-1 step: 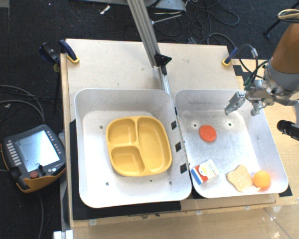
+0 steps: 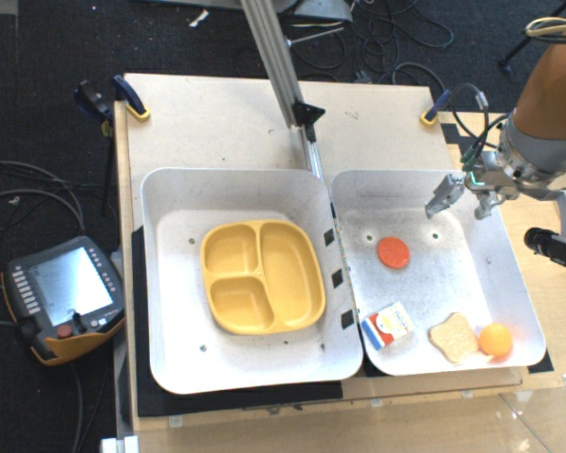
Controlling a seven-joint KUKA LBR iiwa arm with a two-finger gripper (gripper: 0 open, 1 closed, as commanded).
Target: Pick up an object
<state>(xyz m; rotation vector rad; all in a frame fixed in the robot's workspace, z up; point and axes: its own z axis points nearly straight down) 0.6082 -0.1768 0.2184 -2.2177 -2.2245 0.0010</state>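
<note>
Claw [image 2: 462,197]: open, holding nothing, above the right bin [image 2: 509,281].
Done: nothing picked yet.
Left: descend, grasp the red disc [image 2: 393,252].

Bright even overhead light, soft shadows, mild glare on bins [image 2: 170,253], slight softness.

Your arm [image 2: 545,102] comes in from the right edge, its orange band uppermost and the grey wrist below it, angled down and toward the left. The gripper [image 2: 462,199] hangs at its end with two fingers spread apart, nothing between them.
</note>
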